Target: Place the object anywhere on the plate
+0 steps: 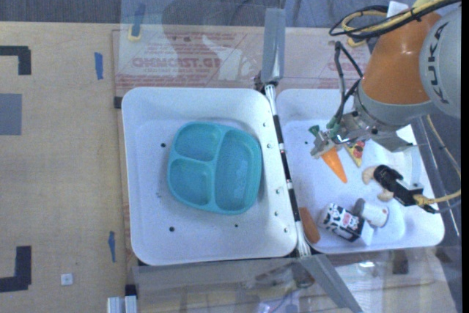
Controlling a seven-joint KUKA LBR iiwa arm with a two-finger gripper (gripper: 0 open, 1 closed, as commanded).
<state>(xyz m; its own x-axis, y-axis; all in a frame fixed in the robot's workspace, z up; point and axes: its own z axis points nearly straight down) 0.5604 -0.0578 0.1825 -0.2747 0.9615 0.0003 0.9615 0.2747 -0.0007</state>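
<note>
Leftward, the left bin [146, 231] held a teal plate [215, 167] with bare margins all round. At three o'clock, the right bin [293, 110] held an orange carrot [336, 164] under the gripper [327, 137], jaws perhaps straddling it—unclear; a cow toy [344, 221] lay at five o'clock.

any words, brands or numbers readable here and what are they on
"KUKA", partly cut off at the frame edge, on the grey arm above the right bin.
Faint reddish print on the clear sheet behind the left bin: too blurred to read with confidence.
The blue plate and the cow-patterned toy bear no text that I can read.
</note>
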